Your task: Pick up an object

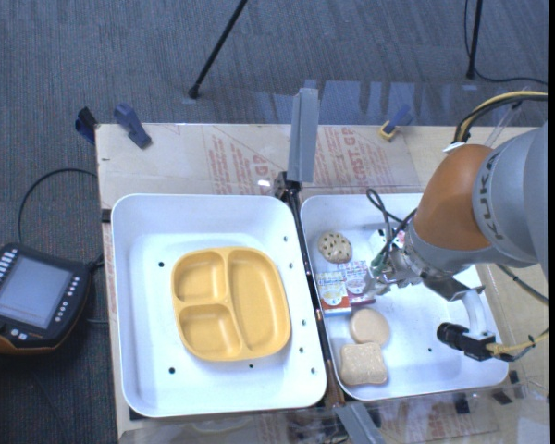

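In the right bin (416, 363) lie a round speckled cookie (334, 246), a flat white and red packet (340, 283), a round beige disc (369, 326) and a squarish piece of bread (363, 364). My gripper (377, 277) reaches in from the right and sits low over the right end of the packet, between the cookie and the disc. The wrist and its cables cover the gripper's tip, so contact with the packet is unclear.
The left bin (139, 248) holds a yellow three-compartment plate (229, 302). A grey upright post (302, 141) stands behind the wall where the bins meet. The arm's orange band (453, 197) hangs over the right bin's far right side. A teach pendant (28, 294) lies on the floor at the left.
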### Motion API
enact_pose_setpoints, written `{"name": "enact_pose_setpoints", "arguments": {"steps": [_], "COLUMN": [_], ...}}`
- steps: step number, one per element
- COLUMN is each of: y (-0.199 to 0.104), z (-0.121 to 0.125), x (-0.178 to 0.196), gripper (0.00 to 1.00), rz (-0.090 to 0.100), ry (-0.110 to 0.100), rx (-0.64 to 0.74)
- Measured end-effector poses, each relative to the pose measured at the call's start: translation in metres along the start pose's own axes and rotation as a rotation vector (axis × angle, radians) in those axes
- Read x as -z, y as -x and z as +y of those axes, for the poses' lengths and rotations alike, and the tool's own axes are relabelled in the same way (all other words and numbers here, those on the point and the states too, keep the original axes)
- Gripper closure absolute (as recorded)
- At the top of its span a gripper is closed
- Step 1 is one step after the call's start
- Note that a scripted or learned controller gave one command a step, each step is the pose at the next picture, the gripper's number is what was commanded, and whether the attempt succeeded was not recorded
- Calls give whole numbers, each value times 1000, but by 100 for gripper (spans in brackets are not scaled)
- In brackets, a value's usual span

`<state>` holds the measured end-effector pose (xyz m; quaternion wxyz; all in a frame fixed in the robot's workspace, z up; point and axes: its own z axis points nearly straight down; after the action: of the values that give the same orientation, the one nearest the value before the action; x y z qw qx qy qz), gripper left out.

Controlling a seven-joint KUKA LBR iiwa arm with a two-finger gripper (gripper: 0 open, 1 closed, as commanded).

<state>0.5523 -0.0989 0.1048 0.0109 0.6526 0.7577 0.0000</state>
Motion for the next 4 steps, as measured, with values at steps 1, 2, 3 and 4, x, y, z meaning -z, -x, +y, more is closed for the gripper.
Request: {"name": "enact_pose_setpoints", "arguments": {"steps": [1,2,3,4], "y": [-7,-6,-6,-3], "z": [0,0,0,14], "x": [-3,5,4,-13], "gripper": [0,100,0,0], "rz": [12,14,14,19], "ry": [-6,-9,-10,-13], "rx": [5,3,3,-120]}}
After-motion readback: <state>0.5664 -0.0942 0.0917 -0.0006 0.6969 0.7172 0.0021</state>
